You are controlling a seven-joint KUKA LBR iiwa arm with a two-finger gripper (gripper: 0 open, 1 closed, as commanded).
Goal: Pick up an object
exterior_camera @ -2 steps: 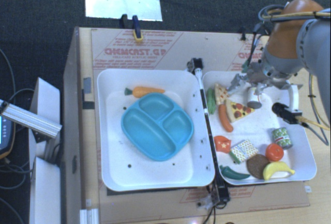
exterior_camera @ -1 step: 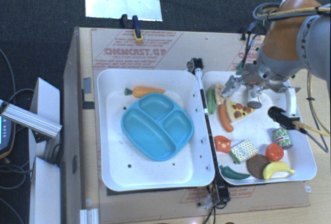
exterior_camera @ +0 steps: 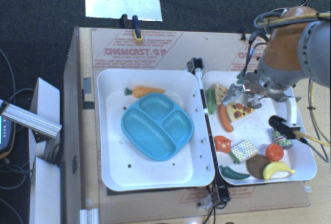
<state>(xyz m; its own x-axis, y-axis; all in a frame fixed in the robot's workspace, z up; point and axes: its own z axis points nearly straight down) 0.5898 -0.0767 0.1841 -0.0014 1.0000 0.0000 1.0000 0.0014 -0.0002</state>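
Observation:
My gripper (exterior_camera: 242,93) hangs open over the upper part of the right bin (exterior_camera: 309,165), with nothing between its fingers. Just below it lies a pizza slice (exterior_camera: 239,112), and a tan wedge (exterior_camera: 221,92) sits to its left. Close by are an orange sausage (exterior_camera: 225,118) and a green pod (exterior_camera: 211,100) along the bin's left wall. Nearer the front lie a tomato slice (exterior_camera: 222,144), a speckled square block (exterior_camera: 243,150), a red tomato (exterior_camera: 274,152), a banana (exterior_camera: 277,169), a brown cookie (exterior_camera: 256,165) and a green pepper (exterior_camera: 234,172).
The left bin (exterior_camera: 103,130) holds a blue divided plate (exterior_camera: 156,125) and a carrot (exterior_camera: 146,91). A small can (exterior_camera: 282,140) stands by the right bin's right wall. The arm's grey and orange body covers the right bin's far corner.

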